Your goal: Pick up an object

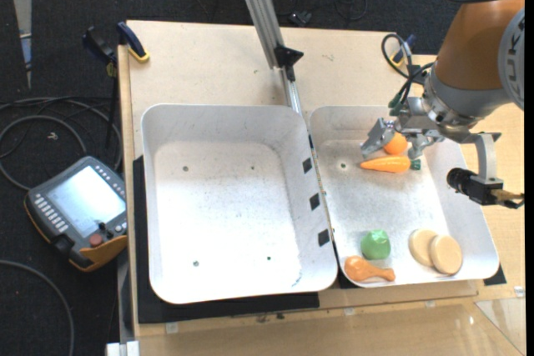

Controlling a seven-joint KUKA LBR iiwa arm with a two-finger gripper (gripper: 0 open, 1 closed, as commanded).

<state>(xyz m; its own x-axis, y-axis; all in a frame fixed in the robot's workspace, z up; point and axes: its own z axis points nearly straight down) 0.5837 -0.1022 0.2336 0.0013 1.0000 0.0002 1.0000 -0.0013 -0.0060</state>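
Observation:
My gripper (394,139) hangs low over the far part of the right bin (467,217). It is open, its two grey fingers standing on either side of a small round orange fruit (395,145); I cannot tell whether they touch it. An orange carrot (385,165) lies just in front of the fruit, pointing left. Nearer the front of that bin are a green ball (375,244), an orange pear-shaped toy (367,269) and two tan round slices (435,250).
The left bin (158,179) sits beside the right one, their rims meeting at a divider with black clips (317,200). A slanted metal pole (259,0) rises behind the bins. A teach pendant (77,213) lies on the floor at left.

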